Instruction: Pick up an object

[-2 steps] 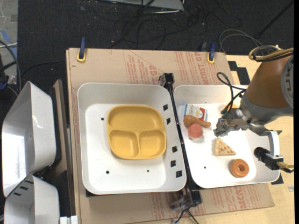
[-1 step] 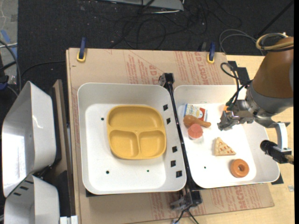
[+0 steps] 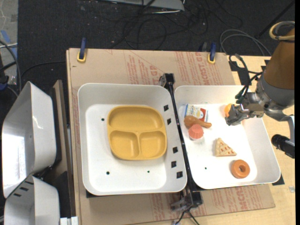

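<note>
**Jaws low over right bin's upper right corner, beside small orange piece**

Gripper down inside right bin, near its far right side. Dark, compact, reaching in from the right on the grey arm with orange band above the wrist. State of the jaws: cannot tell, too dark and small to resolve from this slant. Nothing visibly between them.

Small orange object just beside the gripper, on its upper left, partly hidden by it. Touching or not: cannot tell.

Rest of right bin contents, all lying flat on the white floor:
- Small white carton with blue and red print, upper left of bin, close to the divider.
- Brown drumstick-shaped piece just below the carton, touching or nearly so.
- Pink-red round piece right under the drumstick.
- Tan waffle wedge mid-bin, apart from the others.
- Orange doughnut lower right, apart from the wedge.

Left bin: one yellow three-compartment tray, roughly centred.

Both bins side by side on a cardboard-covered worktop, clamped at the far edge by two blue-and-yellow clips. Cables on the dark floor beyond.
</note>
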Controlling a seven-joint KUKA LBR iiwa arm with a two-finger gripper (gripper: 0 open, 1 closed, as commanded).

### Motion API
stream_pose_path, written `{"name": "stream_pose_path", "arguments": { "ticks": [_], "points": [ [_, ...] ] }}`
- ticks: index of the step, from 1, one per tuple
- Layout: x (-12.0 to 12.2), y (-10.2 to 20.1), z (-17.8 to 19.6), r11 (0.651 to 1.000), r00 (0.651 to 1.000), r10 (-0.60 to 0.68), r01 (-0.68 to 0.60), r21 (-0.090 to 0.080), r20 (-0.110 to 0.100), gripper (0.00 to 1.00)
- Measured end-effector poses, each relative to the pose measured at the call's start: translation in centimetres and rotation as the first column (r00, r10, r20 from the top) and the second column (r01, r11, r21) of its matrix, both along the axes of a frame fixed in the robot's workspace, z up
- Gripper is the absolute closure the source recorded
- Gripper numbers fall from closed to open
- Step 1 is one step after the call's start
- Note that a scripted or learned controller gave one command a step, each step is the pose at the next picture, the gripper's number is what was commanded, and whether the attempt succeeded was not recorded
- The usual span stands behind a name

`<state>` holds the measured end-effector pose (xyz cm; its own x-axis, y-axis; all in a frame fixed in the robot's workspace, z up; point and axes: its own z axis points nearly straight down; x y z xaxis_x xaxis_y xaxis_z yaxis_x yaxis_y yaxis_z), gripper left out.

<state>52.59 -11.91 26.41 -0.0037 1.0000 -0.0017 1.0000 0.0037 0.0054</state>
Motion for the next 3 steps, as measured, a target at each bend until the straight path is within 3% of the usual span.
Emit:
{"name": "stream_pose_path", "arguments": {
  "ticks": [3],
  "points": [
    [1.8,16.9,-2.3,1.000,1.000,0.004,-0.004,0.003,-0.008,1.00]
  ]
}}
